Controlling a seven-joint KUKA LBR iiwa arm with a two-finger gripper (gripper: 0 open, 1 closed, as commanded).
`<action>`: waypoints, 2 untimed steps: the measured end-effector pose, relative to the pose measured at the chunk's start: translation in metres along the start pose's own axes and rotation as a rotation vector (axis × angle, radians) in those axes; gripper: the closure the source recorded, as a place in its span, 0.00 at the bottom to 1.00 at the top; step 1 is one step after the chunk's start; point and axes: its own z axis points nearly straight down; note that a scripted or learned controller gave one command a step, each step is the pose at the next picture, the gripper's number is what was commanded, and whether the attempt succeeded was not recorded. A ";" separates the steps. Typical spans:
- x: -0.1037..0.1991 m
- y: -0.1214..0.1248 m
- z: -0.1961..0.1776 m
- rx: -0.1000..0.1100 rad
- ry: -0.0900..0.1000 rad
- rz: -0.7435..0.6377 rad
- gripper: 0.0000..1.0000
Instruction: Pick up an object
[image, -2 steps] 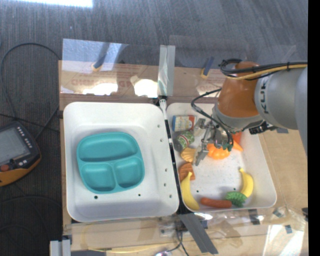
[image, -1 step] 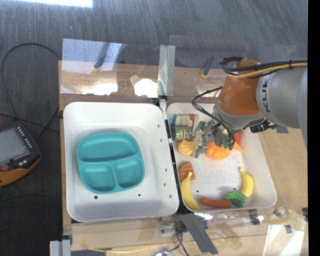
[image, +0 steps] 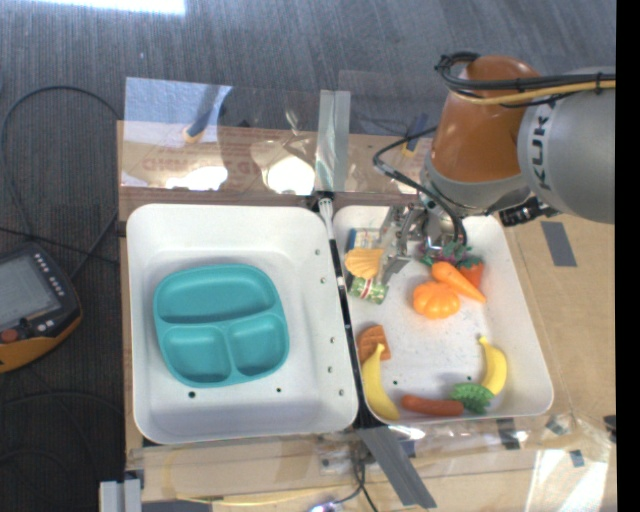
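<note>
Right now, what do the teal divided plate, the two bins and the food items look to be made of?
The teal divided plate looks like moulded plastic: uniform colour, soft sheen, rounded compartment ridges. The left bin and right bin look like matte white plastic or coated trays. The orange pumpkin, bananas and carrot look like glossy toy plastic, possibly rubber.

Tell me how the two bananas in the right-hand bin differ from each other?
The banana by the divider looks longer than the banana near the right wall. The first lies in the bin's front left corner, next to a brown piece; the second lies toward the right side, just above the broccoli. Their curves face opposite ways. Both are yellow toy fruit lying flat in the right bin.
</note>
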 end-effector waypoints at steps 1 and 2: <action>0.000 0.000 0.000 0.000 0.001 0.000 0.00; 0.052 -0.055 0.097 0.001 0.003 -0.067 0.00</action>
